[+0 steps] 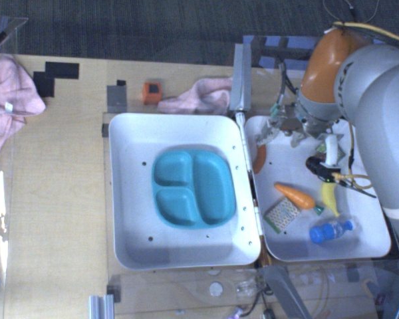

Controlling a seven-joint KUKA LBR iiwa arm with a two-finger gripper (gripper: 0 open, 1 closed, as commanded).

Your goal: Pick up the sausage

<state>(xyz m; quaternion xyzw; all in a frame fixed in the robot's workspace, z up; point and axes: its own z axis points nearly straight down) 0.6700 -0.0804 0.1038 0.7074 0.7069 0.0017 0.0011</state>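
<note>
My gripper (274, 130) hovered near the sausage (259, 158), which lay against the right bin's (366, 244) left wall; finger state indeterminate. Risk: wall fouling one finger, causing slip.

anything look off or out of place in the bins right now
The sausage is not flat on the floor of the right bin: it leans against the left wall, by the divider. The carrot, grater and bottle lie loose. Nothing looks spilled or broken.
</note>
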